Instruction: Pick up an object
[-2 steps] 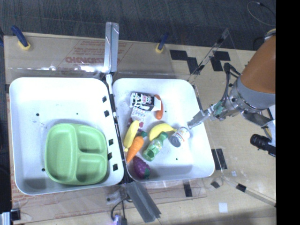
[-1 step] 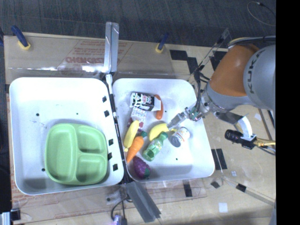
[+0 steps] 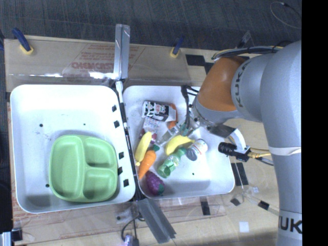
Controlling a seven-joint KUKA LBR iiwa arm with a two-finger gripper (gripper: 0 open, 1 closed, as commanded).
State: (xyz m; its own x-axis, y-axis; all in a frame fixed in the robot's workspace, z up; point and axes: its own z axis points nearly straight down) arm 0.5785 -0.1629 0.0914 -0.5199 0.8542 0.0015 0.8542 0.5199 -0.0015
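Gripper (image 3: 185,128), its opening hidden, sits over the banana (image 3: 177,144); centre squarely above the fruit before closing.

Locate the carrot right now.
The carrot lies in the right bin, near its left wall, just below the corn cob and above the purple toy.

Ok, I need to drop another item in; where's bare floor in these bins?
Left bin: bare above and left of the green tray. Right bin: small patch right of the green bottle; crowded around the bananas and carrot.
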